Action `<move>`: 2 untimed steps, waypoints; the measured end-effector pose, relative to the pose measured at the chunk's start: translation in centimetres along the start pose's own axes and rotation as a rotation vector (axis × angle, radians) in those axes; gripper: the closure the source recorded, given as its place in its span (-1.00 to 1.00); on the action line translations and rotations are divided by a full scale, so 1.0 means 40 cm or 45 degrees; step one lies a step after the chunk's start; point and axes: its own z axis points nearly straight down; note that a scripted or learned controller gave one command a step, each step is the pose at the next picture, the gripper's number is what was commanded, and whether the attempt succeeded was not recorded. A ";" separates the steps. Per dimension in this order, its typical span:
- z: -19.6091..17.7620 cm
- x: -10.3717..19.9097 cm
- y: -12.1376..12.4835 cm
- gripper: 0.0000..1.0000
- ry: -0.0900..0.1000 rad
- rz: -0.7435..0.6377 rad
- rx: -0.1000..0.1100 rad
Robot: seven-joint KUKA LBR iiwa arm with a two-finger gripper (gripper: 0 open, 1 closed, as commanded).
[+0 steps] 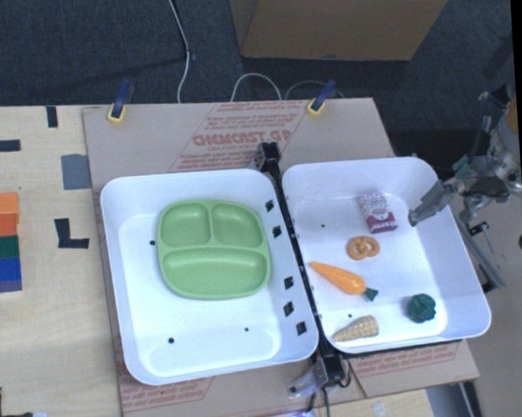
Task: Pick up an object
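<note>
The right white bin point(443, 262) holds several small objects. A red and white packet point(376, 211) lies near its back, with a brown pretzel point(363, 248) just in front of it. An orange carrot point(340, 278) lies at the bin's middle left. A pale corn cob point(356, 330) rests at the front, and a dark green broccoli piece point(420, 307) sits at the front right. My gripper point(426, 206) hangs over the bin's right rim, to the right of the packet and apart from every object. Nothing is seen in its grasp.
The left white bin point(132, 283) carries a green divided plate point(214, 248). Coloured blocks point(0, 244) stand at the bench's far left. A cardboard box point(345, 14) sits behind the bins, and cables run near the back edge.
</note>
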 end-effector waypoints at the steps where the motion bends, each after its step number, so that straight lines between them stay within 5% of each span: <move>1: -0.016 0.002 0.005 -1.00 -0.004 -0.005 -0.014; 2: 0.114 0.023 0.022 -1.00 -0.002 -0.006 -0.009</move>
